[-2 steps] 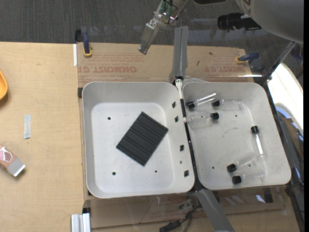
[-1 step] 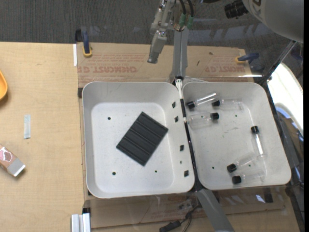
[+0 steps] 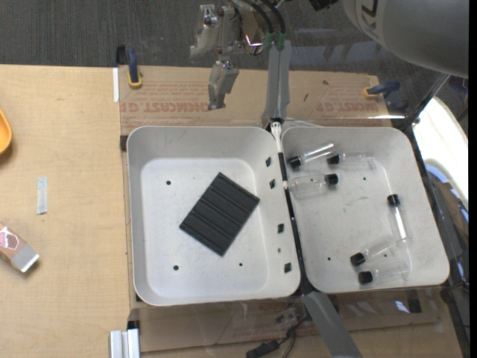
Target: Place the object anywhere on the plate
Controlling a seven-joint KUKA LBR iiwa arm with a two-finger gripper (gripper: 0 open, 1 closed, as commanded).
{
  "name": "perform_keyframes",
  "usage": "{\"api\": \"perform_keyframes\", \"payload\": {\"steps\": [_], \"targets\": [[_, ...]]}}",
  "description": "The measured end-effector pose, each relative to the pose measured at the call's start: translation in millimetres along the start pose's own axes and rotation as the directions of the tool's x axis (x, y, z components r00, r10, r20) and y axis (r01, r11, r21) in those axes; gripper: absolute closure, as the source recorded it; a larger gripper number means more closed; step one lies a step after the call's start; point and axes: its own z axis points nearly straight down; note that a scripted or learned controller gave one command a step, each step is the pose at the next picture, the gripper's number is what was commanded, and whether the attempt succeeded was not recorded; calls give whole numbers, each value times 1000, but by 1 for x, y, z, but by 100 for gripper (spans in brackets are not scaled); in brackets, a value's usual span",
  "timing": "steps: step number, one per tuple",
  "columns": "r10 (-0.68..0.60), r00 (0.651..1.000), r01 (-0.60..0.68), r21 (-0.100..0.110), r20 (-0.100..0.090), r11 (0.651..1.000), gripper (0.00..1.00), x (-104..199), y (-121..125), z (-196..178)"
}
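A black ribbed plate (image 3: 220,212) lies flat and turned at an angle in the middle of the left bin (image 3: 149,274). Several clear tubes with black caps lie in the right bin (image 3: 425,200): one at the back left (image 3: 313,155), one along the right side (image 3: 398,216), and others near the front (image 3: 373,263). My gripper (image 3: 218,99) hangs high over the cardboard behind the left bin's back rim, well away from both the plate and the tubes. Nothing can be seen in it.
A grey divider post (image 3: 277,88) rises between the bins at the back. Blue clamps (image 3: 133,66) (image 3: 376,90) hold the cardboard. On the wooden bench to the left lie a small grey strip (image 3: 42,196), a red-and-white block (image 3: 16,248) and an orange item (image 3: 3,133).
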Motion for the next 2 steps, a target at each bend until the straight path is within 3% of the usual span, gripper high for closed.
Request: {"api": "perform_keyframes", "payload": {"steps": [1,2], "targets": [[-218,976,218,0,-2,976,0,-22,3,65],[-557,831,557,-2,0,831,0,-22,3,78]]}}
